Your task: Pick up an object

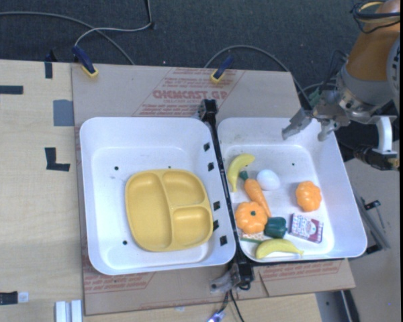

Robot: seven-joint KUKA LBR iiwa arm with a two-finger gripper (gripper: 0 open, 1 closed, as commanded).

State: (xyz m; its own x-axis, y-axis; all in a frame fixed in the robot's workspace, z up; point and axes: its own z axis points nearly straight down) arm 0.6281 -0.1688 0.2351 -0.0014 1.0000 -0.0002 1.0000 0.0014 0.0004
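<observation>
The things to pick from all lie in the right bin (336,154), crowded toward its left and lower part. A banana (239,169) sits near the bin's left wall, its long axis running from upper right down to lower left, curved. Just below and right of it is a white egg (267,178), and a carrot (256,194) slants from upper left to lower right, its top touching or nearly touching the egg. Below that a small pumpkin (250,217) sits against a dark green vegetable (276,227) whose kind I can't make out. A second banana (278,248) lies almost level along the bin's lower edge. An orange fruit (308,196) stands apart to the right, and a small red and white carton (305,228) lies flat beneath it, its print too small to read. The gripper (309,125) hangs over the bin's upper right corner, fingers spread wide with nothing between them, well apart from every item. The arm behind it is cut off by the frame's upper right. The left bin (94,180) holds a yellow divided plate (169,208), tilted a little in the frame. Cables trail across the dark floor at the top.
</observation>
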